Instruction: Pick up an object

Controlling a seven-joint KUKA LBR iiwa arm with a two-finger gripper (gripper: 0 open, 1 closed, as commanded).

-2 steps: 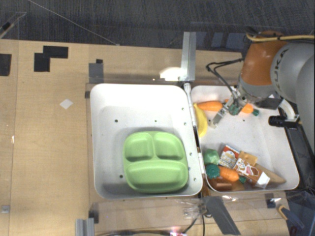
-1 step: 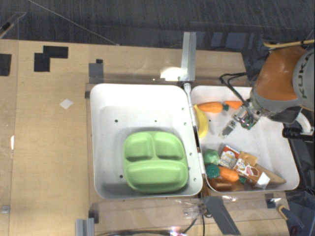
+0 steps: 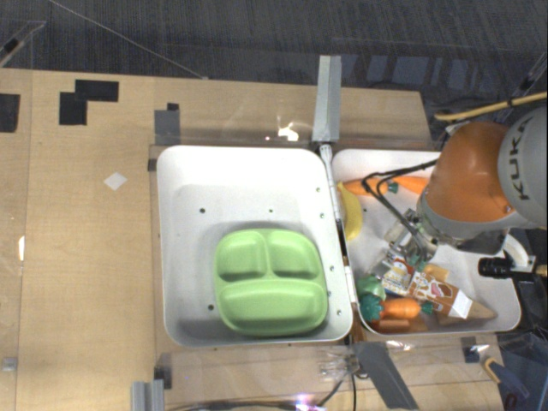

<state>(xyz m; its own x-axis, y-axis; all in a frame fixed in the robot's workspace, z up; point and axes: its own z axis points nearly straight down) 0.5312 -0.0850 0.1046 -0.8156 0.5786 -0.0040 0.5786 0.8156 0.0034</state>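
My gripper [image 3: 404, 251] reaches down into the right bin [image 3: 507, 317] from under the arm's orange band [image 3: 469, 182]. It hangs just above a pile at the bin's front: a printed carton [image 3: 441, 294], an orange carrot-like piece [image 3: 399, 309] and a teal item [image 3: 371, 303]. A small printed packet [image 3: 396, 274] lies right under the gripper. A yellow banana-shaped toy [image 3: 351, 213] lies along the bin's left wall. An orange item [image 3: 401, 185] pokes out at the back, partly hidden by the arm. I see nothing lifted.
The left bin [image 3: 184, 187] holds a green compartment tray [image 3: 270, 281] towards its front. A metal divider post [image 3: 326, 101] stands behind the gap between the bins. Black cables [image 3: 390, 182] loop beside the wrist. Bare wooden bench [image 3: 77, 255] stretches left.
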